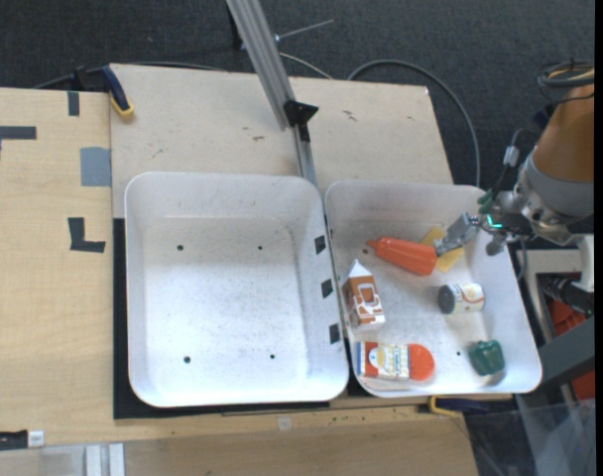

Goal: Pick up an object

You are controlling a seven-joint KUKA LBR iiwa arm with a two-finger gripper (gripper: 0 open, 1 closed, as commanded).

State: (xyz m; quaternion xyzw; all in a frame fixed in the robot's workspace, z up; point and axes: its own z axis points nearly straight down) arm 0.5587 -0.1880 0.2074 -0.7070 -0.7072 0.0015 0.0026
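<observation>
The right bin (381, 201) holds several objects. An orange carrot (404, 256) lies near its middle, with a yellow piece (446, 247) just to its right. Below them are a small brown and white carton (363, 301), a white and grey cylinder (461, 297), a red and white packet (395, 362) and a green pepper (487, 357). My gripper (475, 236) hangs over the bin's upper right part, just right of the carrot's thick end. Its fingers are open and nothing is between them.
The left bin (143, 266) sits beside the right one. A slanted metal pole (267, 53) rises behind the bins. Cables run across the dark floor at the back. The arm's grey and orange wrist (564, 157) stands past the right bin's edge.
</observation>
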